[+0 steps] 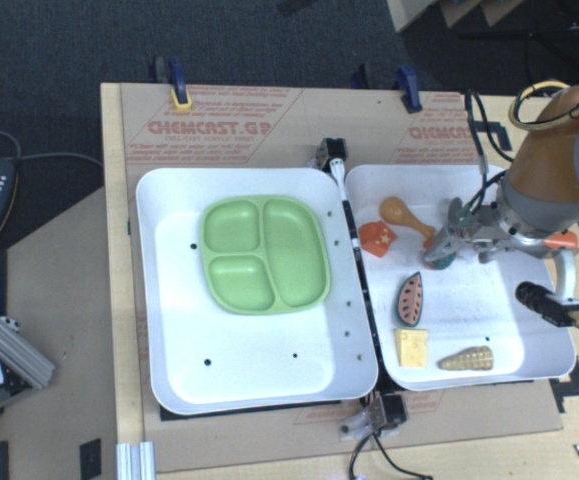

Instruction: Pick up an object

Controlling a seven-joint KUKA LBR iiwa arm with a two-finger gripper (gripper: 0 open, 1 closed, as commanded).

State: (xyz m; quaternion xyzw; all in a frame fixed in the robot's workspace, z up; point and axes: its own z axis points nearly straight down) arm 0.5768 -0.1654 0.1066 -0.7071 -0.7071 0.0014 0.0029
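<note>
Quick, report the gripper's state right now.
Gripper: low in the right bin beside the wooden spoon-like toy; open or shut cannot be told.

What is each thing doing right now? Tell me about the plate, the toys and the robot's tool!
Green plate: flat in the left bin, compartments bare.
Watermelon slice: lying in the right bin, untouched.
Cheese cube: lying near the front wall.
Corn cone: lying on its side.
Orange-red piece: resting by the divider.
Drumstick-like toy: lying beside the tool.
Tool: low in the right bin.
</note>
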